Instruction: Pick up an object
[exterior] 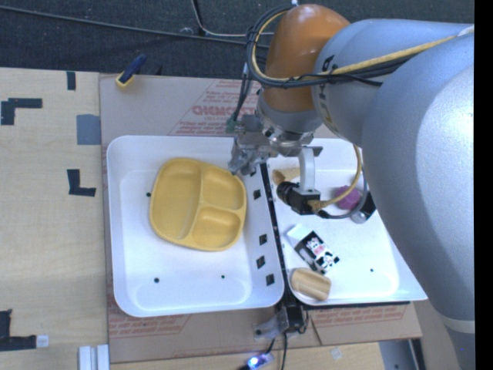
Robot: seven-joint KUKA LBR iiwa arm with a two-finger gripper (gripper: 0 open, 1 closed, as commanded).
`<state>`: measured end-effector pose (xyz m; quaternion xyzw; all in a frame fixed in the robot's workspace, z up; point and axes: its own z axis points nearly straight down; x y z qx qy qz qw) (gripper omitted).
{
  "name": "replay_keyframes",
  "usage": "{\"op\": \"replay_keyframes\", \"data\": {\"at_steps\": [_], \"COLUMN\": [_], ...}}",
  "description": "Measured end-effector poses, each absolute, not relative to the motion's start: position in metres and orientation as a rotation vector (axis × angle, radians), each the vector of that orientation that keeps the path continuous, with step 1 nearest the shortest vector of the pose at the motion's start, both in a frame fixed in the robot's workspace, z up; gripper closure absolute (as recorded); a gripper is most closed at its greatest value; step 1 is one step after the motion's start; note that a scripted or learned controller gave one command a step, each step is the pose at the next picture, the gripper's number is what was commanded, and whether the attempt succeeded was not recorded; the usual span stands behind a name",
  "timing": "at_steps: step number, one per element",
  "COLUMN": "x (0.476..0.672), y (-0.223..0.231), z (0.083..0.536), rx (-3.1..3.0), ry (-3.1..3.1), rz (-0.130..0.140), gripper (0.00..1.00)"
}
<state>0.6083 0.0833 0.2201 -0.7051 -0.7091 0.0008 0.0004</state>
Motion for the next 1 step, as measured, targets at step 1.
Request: {"op": "replay_keyframes", "data": {"at_steps": [1], "x": [0.6078], "y": [0.0809], "z": [0.2212], "rx": [-2.218], "ry": [-2.224], "rz": [0.003], "gripper": [0.0]}}
